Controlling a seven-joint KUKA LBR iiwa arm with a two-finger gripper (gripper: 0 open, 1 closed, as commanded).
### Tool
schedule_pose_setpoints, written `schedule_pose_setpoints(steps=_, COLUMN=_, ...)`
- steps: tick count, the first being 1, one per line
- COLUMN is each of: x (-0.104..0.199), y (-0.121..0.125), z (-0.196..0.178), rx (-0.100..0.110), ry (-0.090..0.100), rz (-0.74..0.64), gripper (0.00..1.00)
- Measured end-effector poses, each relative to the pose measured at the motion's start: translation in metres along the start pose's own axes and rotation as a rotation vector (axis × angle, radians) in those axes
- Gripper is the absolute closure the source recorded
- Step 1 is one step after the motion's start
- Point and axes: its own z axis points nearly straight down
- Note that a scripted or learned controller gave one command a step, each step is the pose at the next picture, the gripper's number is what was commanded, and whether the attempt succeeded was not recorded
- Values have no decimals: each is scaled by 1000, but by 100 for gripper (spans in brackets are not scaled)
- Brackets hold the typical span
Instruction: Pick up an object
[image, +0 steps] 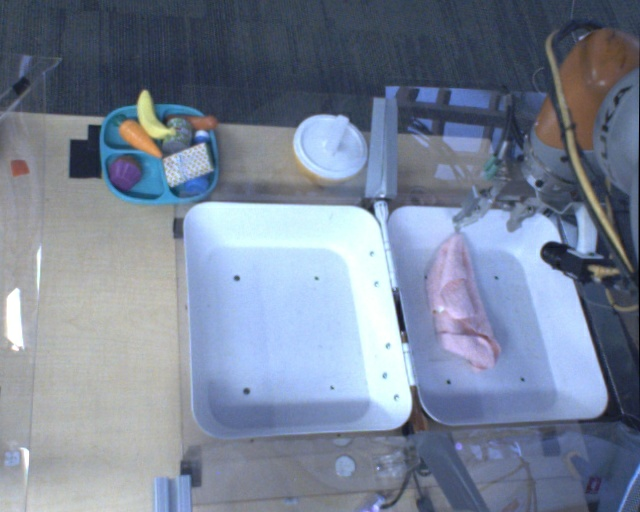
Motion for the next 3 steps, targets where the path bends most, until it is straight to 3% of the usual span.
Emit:
schedule_pose_setpoints(steps=1, x=-12, y=-19, z=101, rx=-5, ry=-1, rz=-129, gripper=0)
schedule_pose_setpoints(steps=2, x=-12, y=-76, z=104, rx=-13, ry=-2, rz=-165, gripper=0)
schedule_pose_setpoints(steps=3, x=39, y=-38, z=107, rx=-10, ry=0, rz=-147, gripper=0)
